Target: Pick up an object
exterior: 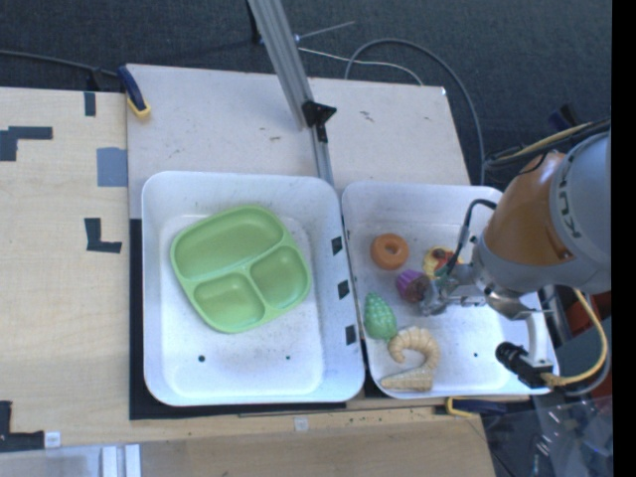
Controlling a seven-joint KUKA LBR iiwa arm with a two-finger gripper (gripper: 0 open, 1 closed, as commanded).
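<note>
Wooden surface (pixel 60 197) is bearing both bins; the hand (pixel 429 301), its spread untellable, is being held beside a purple toy (pixel 410 285), likely light and rigid.

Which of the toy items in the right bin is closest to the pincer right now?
The purple item, right beside the pincer. The orange round one, green one and tan curved one lie farther off.

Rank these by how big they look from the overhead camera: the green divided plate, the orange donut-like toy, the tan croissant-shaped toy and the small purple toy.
1. green divided plate, by far the largest
2. tan croissant-shaped toy
3. orange donut-like toy
4. small purple toy, though the gripper partly covers it, so its rank below the donut is unsure.
</note>
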